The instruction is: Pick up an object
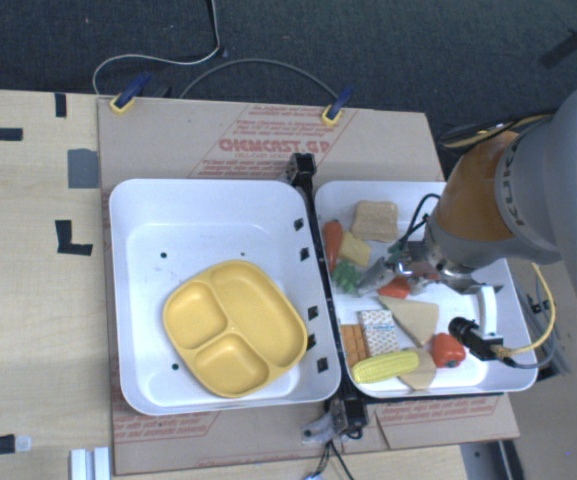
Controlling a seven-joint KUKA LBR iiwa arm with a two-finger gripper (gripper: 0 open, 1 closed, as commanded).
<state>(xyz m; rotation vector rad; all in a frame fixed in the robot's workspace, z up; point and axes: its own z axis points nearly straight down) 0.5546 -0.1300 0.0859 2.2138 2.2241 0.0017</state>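
- The corn cob (pixel 385 366) lies lengthwise left to right, near edge of the right bin (pixel 508 378).
- The left bin (pixel 138 218) holds a yellow tray (pixel 233 326).
- The gripper (pixel 380 276) hangs among the food; its grip, I cannot tell.

You saw a dark floor (pixel 368 28) behind the wooden bench (pixel 28 298), with a brown board (pixel 258 138), maybe cardboard, on top.

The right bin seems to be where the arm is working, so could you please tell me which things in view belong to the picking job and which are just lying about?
Belong to the job:
gripper
right bin
corn
tomato
bread
cheese wedge
carrot

Lying about:
yellow tray
left bin
cardboard
clips
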